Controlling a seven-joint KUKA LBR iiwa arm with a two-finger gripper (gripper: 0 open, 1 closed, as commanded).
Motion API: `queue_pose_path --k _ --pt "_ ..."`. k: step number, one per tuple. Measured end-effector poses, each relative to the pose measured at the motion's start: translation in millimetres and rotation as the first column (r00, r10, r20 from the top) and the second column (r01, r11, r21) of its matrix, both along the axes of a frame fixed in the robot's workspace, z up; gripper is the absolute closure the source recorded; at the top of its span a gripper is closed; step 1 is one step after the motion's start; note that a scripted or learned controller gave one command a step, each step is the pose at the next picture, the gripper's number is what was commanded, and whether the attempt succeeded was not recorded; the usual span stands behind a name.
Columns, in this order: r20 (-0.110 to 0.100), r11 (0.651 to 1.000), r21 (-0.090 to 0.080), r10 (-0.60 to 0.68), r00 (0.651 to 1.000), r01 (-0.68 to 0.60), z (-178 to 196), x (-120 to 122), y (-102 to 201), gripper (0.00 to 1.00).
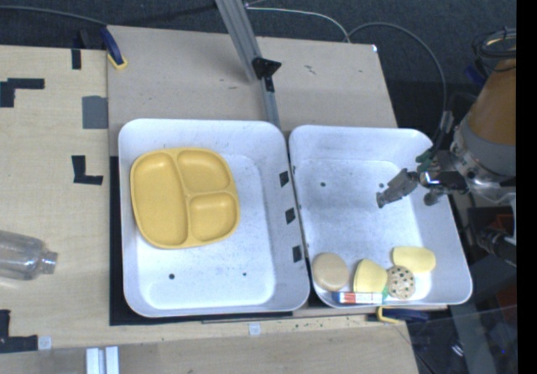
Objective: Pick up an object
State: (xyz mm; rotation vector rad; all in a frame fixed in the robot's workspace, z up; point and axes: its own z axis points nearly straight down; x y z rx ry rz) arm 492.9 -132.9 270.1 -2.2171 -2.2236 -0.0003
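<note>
Along the near rim of the right bin [369,146] lie the small things: a tan round piece [330,270], a yellow wedge [369,277], a speckled cookie [403,283], a pale yellow piece [414,259], and a flat tube [361,298] against the wall. The left bin [201,280] holds a yellow divided plate [185,195]. A clear bottle [25,253] lies at the bench's left edge. Farther back, a metal pole [231,7] slants over the wooden bench [336,79] and dark carpet. The gripper [393,191] hangs over the right bin's middle, well apart from the pieces; whether it is parted cannot be told.
</note>
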Motion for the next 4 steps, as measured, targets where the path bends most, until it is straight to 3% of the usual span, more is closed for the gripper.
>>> queue_pose_path --k 1,2,3,4 --pt "0.000 1.000 0.000 0.000 1.000 0.000 32.6 -7.5 33.0 0.00" --pt "0.009 1.000 -0.003 0.000 1.000 0.000 136.8 12.5 32.3 0.00" --pt "0.001 1.000 -0.004 -0.002 1.000 0.002 142.9 11.6 31.8 1.00" --pt "-0.009 1.000 -0.001 -0.005 1.000 0.005 -14.9 10.3 -12.8 1.00"
